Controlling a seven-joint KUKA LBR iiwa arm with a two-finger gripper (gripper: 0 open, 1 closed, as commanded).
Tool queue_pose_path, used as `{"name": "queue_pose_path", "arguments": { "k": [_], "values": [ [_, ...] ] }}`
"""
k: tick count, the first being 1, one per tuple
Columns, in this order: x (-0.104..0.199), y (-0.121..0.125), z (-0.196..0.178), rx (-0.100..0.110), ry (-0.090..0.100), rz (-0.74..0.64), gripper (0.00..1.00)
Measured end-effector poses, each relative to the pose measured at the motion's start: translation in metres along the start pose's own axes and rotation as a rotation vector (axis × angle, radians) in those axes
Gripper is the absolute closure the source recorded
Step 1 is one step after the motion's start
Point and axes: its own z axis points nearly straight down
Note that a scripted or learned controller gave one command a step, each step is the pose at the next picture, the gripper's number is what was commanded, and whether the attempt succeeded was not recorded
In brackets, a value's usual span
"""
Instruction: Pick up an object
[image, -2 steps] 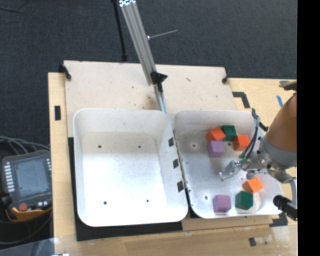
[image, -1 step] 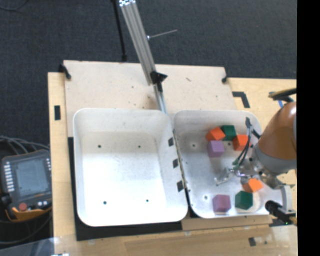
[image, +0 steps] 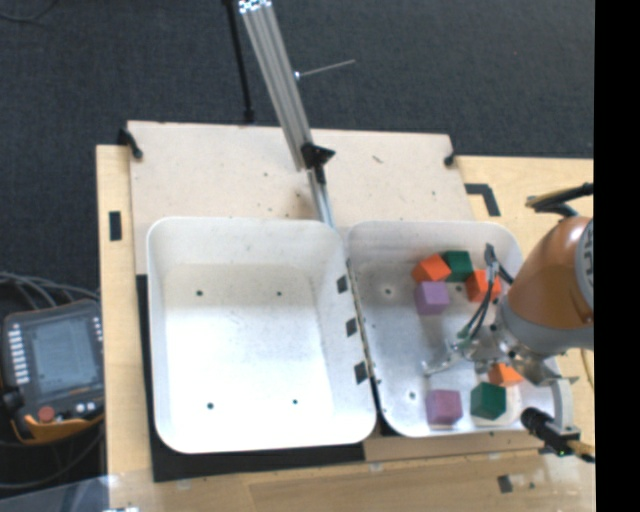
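Purple and green are seen first: at the near edge of the right bin (image: 392, 415), a purple block (image: 443, 406) and a green block (image: 488, 401) lie side by side, just apart. Just behind the green block, an orange block (image: 506, 375) is partly covered by the arm's wrist. The gripper (image: 462, 350) is lowered into the right half of that bin, above its floor and between the near blocks and the far ones; whether it is open, closed or holding anything cannot be told from this angle. The grey arm (image: 545, 320) with its orange band is seen leaning over the bin's right rim. Toward the bin's far side, a cluster of four is found: a second purple block (image: 433, 296), a second orange block (image: 433, 269) touching it from behind, a second green block (image: 458, 264) against that one, and a third orange block (image: 482, 285) near the arm. The left bin (image: 250, 330) is set against the right bin's left wall. Well beyond the left bin, a control pendant (image: 55, 360) is seen off the bench. Behind the right bin's far left corner, a metal rail (image: 285, 90) is seen slanting away.
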Motion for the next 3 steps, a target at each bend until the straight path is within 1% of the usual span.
{"name": "queue_pose_path", "arguments": {
  "k": [1,2,3],
  "values": [
    [-0.001,0.002,-0.013,-0.006,0.000,0.007,1.00],
    [-0.004,0.007,-0.056,-0.005,0.000,-0.005,1.00],
    [0.004,0.005,-0.109,-0.007,0.000,-0.006,1.00]
  ]
}}
